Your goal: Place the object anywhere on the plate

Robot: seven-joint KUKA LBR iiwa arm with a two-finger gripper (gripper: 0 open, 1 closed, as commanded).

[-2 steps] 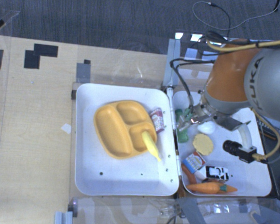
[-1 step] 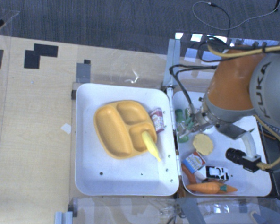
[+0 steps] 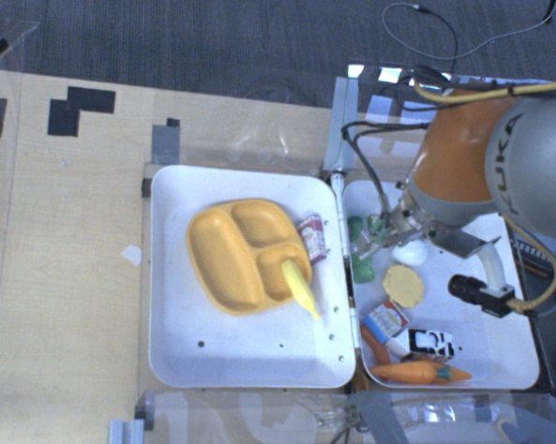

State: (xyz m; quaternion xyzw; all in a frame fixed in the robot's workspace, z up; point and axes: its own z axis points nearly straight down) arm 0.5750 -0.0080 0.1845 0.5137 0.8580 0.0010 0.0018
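Observation:
A yellow-orange divided plate (image 3: 238, 253) lies in the left bin (image 3: 185, 351). A yellow banana-shaped piece (image 3: 298, 288) rests across the plate's right rim, its tip pointing to the lower right. A small red and white packet (image 3: 313, 237) sits just off the plate's upper right edge. My gripper (image 3: 383, 232) hangs low over the upper left part of the right bin (image 3: 523, 367), under the orange wrist band, close to a green object (image 3: 359, 249) by the bin's left wall. The arm hides what lies under the gripper.
The right bin also holds a white oval piece (image 3: 410, 254), a round tan cracker (image 3: 404, 286), a blue and white box (image 3: 385, 320), a black and white item (image 3: 431, 343) and a carrot (image 3: 421, 372). A black cylinder (image 3: 478, 292) juts from the arm.

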